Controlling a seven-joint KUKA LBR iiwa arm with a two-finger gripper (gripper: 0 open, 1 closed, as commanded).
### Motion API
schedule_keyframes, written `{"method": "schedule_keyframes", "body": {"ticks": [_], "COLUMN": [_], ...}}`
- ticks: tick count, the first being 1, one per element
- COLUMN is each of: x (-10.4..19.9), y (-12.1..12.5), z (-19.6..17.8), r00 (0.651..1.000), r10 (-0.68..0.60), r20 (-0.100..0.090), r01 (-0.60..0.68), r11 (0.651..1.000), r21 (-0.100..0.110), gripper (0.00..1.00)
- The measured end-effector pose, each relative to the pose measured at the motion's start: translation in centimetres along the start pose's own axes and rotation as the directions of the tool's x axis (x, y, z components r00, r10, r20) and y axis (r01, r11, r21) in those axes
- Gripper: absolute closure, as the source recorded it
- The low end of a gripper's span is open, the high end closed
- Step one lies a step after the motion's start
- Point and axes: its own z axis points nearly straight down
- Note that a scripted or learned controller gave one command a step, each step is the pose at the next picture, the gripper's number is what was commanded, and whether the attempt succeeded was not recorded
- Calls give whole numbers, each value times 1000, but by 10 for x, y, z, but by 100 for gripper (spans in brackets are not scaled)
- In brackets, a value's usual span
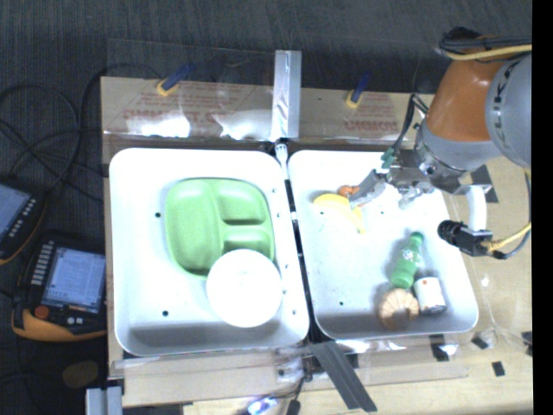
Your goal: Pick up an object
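Observation:
My gripper [390,192] hangs over the back of the right bin [328,309], open, with nothing between its fingers. One fingertip [366,190] points at a yellow banana-like piece [333,204] just to its left, beside a small orange item [346,190]. Farther forward in this bin lie a green bottle [406,262], a small white can with a red band [429,294] and a tan ridged pastry-like object [398,306]. None of them touches the gripper.
The left bin [138,318] holds a green divided tray [216,219] with a white round bowl [244,287] overlapping its front corner. A ridge [292,232] separates the bins. The grey arm with its orange band [467,102] enters from the right, with cables [471,236] beside it.

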Motion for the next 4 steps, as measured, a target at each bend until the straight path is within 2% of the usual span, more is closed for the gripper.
{"method": "schedule_keyframes", "body": {"ticks": [1, 2, 3, 4], "x": [39, -32, -25, -25], "y": [21, 72, 58, 59], "z": [-71, 62, 117, 110], "r00": [970, 968, 988, 988], "r10": [244, 249, 157, 155], "r20": [3, 4, 3, 3], "r01": [-244, -249, -157, -155], "r11": [970, 968, 987, 988], "r21": [0, 1, -13, -11], "gripper": [0, 0, 0, 100]}}
